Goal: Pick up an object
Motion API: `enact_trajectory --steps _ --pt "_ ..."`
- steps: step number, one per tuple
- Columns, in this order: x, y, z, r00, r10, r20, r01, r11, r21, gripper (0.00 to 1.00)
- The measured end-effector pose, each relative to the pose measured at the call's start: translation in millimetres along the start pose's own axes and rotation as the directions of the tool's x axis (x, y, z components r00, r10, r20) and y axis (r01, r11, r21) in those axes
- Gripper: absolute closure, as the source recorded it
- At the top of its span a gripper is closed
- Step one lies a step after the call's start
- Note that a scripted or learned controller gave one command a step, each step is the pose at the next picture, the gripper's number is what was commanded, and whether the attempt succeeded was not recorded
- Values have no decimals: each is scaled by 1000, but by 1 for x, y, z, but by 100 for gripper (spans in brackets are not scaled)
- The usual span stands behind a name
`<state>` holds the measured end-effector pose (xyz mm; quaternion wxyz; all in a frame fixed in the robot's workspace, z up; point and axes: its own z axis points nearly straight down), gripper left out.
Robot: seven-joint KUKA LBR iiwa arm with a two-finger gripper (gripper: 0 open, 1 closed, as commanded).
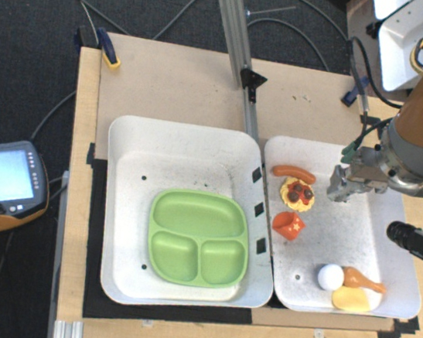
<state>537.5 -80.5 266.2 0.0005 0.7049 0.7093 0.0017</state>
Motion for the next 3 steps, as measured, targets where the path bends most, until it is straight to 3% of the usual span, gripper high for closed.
enact_trajectory --steps 3 --pt "168 43 8 1000 -1 0 1 1000 1 100"
